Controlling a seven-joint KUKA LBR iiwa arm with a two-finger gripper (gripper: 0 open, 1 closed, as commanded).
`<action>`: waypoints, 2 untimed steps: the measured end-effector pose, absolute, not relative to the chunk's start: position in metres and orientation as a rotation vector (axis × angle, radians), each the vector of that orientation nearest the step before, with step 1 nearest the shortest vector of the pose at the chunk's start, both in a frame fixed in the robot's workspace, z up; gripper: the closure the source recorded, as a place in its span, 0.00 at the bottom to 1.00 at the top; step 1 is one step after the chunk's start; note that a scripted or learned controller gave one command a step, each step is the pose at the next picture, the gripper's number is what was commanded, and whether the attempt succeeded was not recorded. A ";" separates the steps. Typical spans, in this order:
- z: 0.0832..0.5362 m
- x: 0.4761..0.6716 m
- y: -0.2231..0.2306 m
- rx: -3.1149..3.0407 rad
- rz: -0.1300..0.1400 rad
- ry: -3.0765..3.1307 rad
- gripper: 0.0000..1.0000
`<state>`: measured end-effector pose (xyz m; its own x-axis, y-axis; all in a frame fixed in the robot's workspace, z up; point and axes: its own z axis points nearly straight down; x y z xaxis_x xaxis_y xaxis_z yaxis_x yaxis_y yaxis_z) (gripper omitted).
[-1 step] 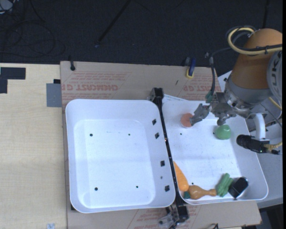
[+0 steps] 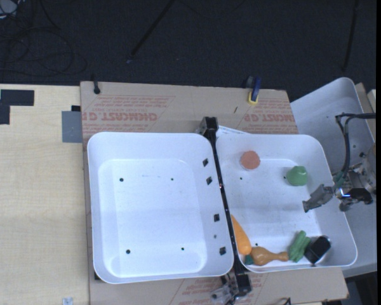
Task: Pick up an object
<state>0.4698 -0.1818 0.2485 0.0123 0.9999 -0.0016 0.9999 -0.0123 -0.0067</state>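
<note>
From the overhead camera, two white bins sit side by side on the counter (image 2: 38, 170). The left bin (image 2: 101, 170) has nothing to pick in it; the right bin (image 2: 276, 234) holds everything worth grasping. Toward its far side lie a round orange disc (image 2: 250, 160) and a green cup-like piece (image 2: 297, 176). Along the near wall are an orange carrot-shaped toy (image 2: 240, 236), a tan gourd-shaped toy (image 2: 268, 256), a green stick (image 2: 298, 245) and a black block (image 2: 317, 249), the last three crowded close together.

The gripper (image 2: 319, 198) hangs at the right edge of the right bin, just near of the green cup-like piece, with nothing between its fingers; whether they are spread or closed I cannot tell.

The risk is a miss: the near items are packed against the wall, so the fingers could strike the rim or nudge two at once.
</note>
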 end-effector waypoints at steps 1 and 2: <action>0.291 0.476 -0.210 -2.224 0.000 -2.222 0.00; 0.399 0.477 -0.168 -2.221 -0.009 -2.233 0.00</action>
<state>0.4770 -0.1679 0.3988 -0.0055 1.0000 -0.0019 0.9999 0.0055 0.0096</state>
